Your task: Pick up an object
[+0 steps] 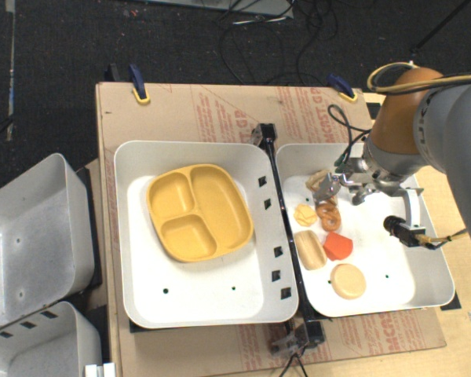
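Nearest you, at the bottom of the right bin (432, 285), sits a round tan biscuit-like piece (348, 280), at about six o'clock in that bin. Just above it, you've got an orange-red wedge (338, 247), and beside that at nine o'clock a pale bread-roll shape (310, 250). Going up: a small yellow piece (304, 214), a brown pretzel-like ring (328, 213), and a tan lump (322, 182) right at the top of the cluster, around eleven o'clock in the bin.

Your pincer (347, 181) is down over that upper end of the pile, just to the three o'clock side of the tan lump. Whether it is apart or together, you cannot tell from this angle; the wrist hides it, and nothing shows as held.

By my reading, you're in the reach-and-descend step, not yet at a grasp. The next move calls for settling onto one piece only, likely the tan lump or the pretzel ring, then closing and lifting straight up, because the neighbours crowd close.

Count for you: two white bins, six food pieces all in the right bin, and one yellow divided plate (198, 210) with three compartments in the left bin (133, 234). Both bins rest on the cardboard-covered surface (220, 108).
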Motion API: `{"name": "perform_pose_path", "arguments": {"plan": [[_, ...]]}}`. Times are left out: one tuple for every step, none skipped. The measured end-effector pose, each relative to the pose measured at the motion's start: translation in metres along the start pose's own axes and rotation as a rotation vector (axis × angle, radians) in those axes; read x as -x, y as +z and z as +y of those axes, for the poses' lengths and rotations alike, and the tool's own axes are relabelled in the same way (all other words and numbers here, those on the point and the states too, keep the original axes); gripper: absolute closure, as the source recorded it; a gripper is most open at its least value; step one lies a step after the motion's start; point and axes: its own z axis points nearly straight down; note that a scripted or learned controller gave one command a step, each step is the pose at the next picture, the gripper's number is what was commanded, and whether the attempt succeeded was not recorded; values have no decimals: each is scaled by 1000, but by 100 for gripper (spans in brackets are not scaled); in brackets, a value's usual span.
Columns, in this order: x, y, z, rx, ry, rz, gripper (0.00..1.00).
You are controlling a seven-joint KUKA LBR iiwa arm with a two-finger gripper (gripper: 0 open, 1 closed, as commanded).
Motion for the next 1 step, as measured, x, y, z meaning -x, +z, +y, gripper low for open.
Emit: {"name": "perform_pose_path", "arguments": {"plan": [[0, -14, 1, 6, 0, -1, 100]]}}
